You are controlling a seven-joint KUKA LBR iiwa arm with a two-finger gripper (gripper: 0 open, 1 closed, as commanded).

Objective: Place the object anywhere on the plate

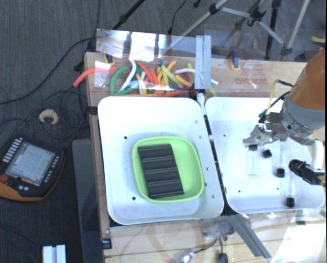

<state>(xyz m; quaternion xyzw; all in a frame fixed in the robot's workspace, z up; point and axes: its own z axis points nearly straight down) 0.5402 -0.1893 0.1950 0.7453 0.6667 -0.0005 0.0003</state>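
Note:
A green plate [192,159] with a raised rim sits in the middle of the left white bin [115,125]. A dark grey ribbed block [161,170] lies flat on the plate, reaching almost from its back rim to its front rim. My gripper [259,140] hangs over the right white bin [229,119], near that bin's centre and well to the right of the plate. It is apart from the block. The grey arm with its orange band [311,86] comes in from the right.
A clear box of coloured tubes [147,75] stands behind the left bin. Small black parts [289,201] and a clear tube-like piece [253,166] lie in the right bin. A pendant [26,166] and cables lie on the floor at left.

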